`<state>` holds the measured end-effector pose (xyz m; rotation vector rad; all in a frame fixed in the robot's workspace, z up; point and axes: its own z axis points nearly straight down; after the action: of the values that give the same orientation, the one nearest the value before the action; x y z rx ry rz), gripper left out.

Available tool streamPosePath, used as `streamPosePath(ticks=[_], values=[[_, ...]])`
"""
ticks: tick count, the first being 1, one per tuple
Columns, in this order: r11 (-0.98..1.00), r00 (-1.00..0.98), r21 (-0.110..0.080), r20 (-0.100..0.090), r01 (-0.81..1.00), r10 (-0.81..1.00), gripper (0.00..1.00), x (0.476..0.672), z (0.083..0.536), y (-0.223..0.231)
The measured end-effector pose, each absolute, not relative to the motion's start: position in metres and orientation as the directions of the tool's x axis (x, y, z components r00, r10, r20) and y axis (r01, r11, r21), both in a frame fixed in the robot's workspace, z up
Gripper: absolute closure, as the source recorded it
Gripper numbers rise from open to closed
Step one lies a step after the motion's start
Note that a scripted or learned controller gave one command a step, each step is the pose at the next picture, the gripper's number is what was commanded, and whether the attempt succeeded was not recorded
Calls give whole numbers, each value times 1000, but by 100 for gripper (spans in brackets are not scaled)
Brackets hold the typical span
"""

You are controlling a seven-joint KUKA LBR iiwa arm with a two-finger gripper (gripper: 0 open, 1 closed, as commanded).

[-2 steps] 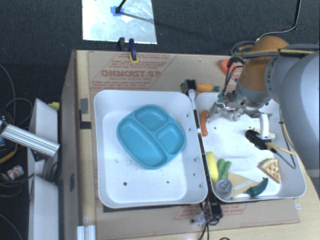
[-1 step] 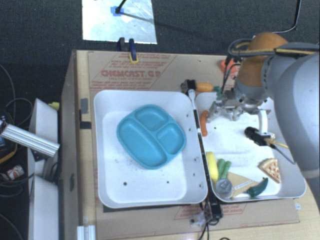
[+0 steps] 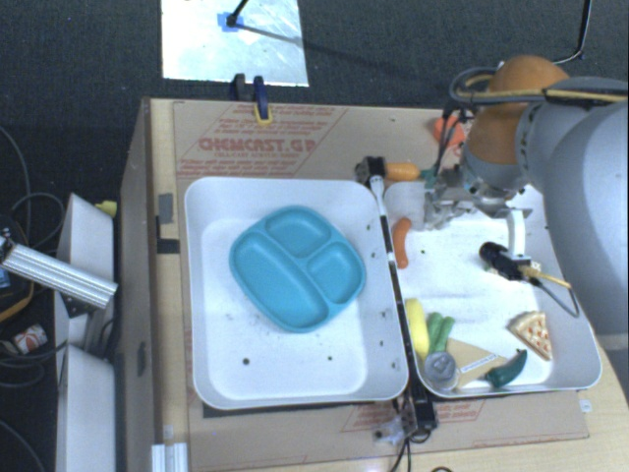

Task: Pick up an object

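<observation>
Though above the right bin [image 3: 462,275], pincer [image 3: 448,210] width unclear, orange sausage [image 3: 401,242] nearby.

Two white bins [image 3: 216,347] [image 3: 462,275], one blue plate [image 3: 295,266] (three compartments), one pizza slice [image 3: 532,333], one yellow item [image 3: 416,324]

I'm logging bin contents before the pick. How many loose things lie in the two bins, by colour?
Blue: 1, divided plate
Orange: 2, sausage, piece at the top rim
Yellow: 1, yellow piece
Green: 2, green stick, green pepper
Grey: 1, round grey piece
Tan: 2, pizza slice, tan wedge
Total: 9
</observation>
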<state>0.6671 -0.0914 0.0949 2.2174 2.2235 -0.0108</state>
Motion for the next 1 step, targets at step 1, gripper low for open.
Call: streamPosePath(ticks=[1], values=[[6,-6,0,-7,1000,1000,100,668,106,-91]])
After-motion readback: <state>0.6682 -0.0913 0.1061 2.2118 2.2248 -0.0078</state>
